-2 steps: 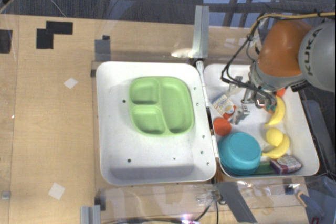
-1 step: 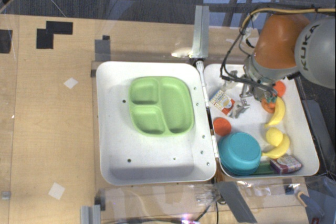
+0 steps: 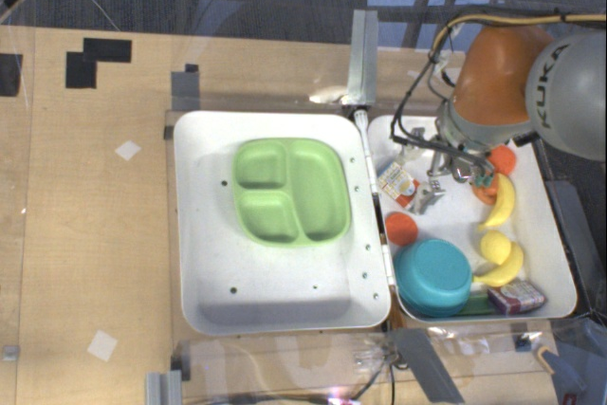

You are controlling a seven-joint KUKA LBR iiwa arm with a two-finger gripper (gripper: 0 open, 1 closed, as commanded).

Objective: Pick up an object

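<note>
My gripper [image 3: 432, 193] hangs over the upper middle of the right bin [image 3: 561, 275], under the orange wrist band. A small white and red packet [image 3: 395, 177] lies just left of it. A red-orange ball [image 3: 401, 228] sits below the gripper, with a blue bowl [image 3: 433, 276] in front of that. To the gripper's right are a yellow banana [image 3: 501, 202], a second yellow fruit [image 3: 503, 256] and an orange item [image 3: 502, 160] partly under the arm. Nothing visibly hangs from the gripper.
The left bin [image 3: 209, 289] holds a green divided plate [image 3: 289, 191]. A purple box [image 3: 517, 299] and a green item [image 3: 479, 304] lie at the right bin's front edge. A metal divider post [image 3: 363, 62] stands between the bins at the back.
</note>
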